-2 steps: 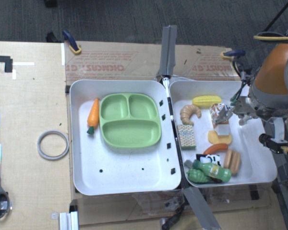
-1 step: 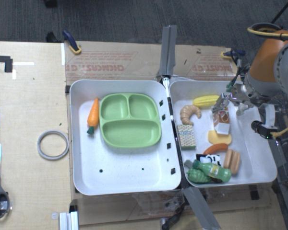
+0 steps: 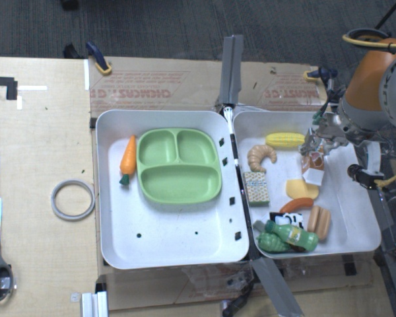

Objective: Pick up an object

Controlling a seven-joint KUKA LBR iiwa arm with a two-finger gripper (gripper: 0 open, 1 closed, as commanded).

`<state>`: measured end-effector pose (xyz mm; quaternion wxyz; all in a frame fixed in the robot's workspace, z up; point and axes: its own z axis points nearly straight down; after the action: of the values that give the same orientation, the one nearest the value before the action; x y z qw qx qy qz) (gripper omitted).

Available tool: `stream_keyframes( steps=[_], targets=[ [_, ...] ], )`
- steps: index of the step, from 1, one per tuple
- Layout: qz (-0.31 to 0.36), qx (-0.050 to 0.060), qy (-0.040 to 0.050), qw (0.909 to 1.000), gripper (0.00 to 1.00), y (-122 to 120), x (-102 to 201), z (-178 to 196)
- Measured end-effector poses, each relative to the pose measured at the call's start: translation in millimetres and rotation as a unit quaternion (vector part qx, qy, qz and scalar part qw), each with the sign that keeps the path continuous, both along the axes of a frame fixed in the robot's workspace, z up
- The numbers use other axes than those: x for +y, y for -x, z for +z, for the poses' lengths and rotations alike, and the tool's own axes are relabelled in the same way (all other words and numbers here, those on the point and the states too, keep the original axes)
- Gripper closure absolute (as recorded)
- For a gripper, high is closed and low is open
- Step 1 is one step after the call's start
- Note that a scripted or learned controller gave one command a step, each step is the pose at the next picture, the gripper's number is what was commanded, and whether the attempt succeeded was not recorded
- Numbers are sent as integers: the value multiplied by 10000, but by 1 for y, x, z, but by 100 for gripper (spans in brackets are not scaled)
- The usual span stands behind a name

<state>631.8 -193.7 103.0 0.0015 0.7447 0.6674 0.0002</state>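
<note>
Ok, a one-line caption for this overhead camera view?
Grey arm's gripper hovers over right white bin of toy food; left white bin holds green divided plate beside orange carrot.

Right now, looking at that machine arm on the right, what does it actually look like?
The arm is rounded and mostly grey, with a bright orange band above the wrist. A yellowish cable loops over its top. Below the wrist sits a cluster of silvery metal parts ending in the pincer, a small two-fingered piece. Dark fittings stick out beside it.
</note>
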Motion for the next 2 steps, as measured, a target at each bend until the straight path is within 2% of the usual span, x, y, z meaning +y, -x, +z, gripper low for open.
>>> stream_keyframes(
  steps=[1,2],
  targets=[
    [-1,0,0,10000,0,0,0,0],
    [14,8,-10,10000,0,-8,-9,-11]
  ],
)
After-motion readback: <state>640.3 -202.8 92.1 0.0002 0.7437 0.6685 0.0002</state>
